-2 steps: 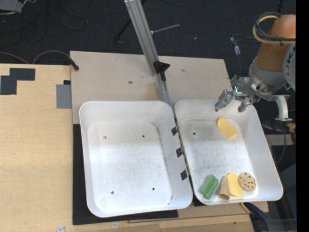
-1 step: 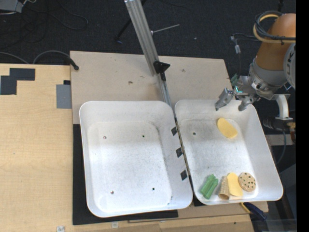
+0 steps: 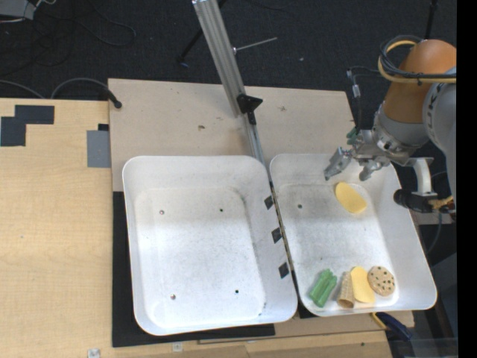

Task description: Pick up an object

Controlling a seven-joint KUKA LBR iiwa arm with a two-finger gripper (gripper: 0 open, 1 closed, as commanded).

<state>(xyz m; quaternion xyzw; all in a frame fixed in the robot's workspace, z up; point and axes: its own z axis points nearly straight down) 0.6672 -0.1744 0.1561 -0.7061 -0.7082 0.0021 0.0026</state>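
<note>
Overhead, slanted view of a bench with two white bins.
Left bin: shallow white tray, just left of the right bin, their edges touching.
Right bin: the landmark; holds every loose item.
Green piece: near the right bin's front edge, leftmost of a row.
Cone-shaped piece: just right of the green piece.
Yellow wedge: touching the cone.
Cookie: speckled round, touching the wedge, rightmost in the row.
Yellow oval object: in the right bin's back half, well apart from the row.
Gripper: above the bin's back edge, fingers spread apart, gripping nothing, just behind the oval.
</note>
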